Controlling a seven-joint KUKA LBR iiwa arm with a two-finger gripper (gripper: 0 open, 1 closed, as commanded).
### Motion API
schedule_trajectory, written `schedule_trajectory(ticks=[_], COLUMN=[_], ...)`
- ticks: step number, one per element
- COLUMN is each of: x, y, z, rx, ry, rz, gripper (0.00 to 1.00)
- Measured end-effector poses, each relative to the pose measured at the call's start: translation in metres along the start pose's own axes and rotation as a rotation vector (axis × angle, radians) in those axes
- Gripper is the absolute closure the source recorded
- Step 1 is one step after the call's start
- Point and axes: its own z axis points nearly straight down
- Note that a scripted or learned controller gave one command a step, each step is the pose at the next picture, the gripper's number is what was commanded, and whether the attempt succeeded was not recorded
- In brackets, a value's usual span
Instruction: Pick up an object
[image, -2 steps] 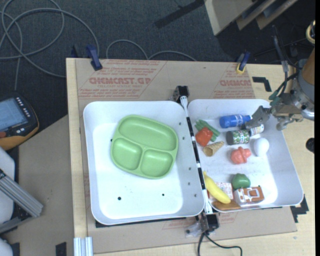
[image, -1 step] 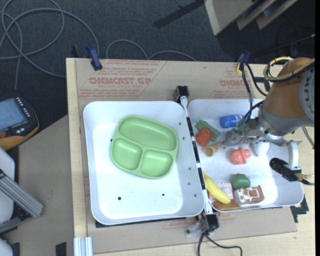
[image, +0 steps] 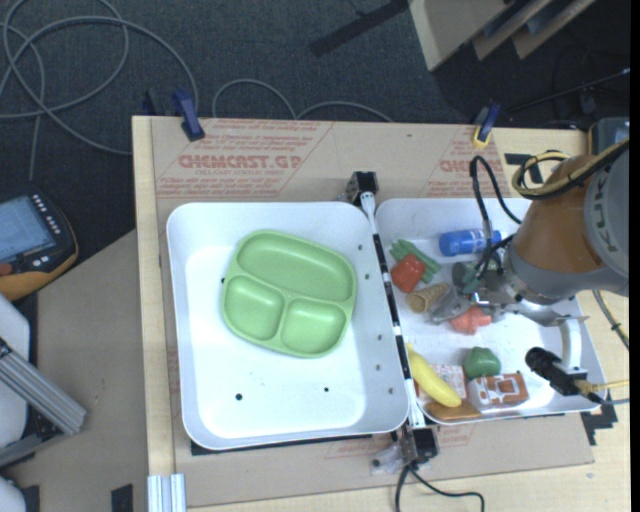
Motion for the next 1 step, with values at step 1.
schedule_trajectory(ticks=[1], x=[-0.0001], y=[0.0014], z=[-0.0111], rx=[-0.005], ry=[-0.001], rz=[0.0], gripper=[1.0])
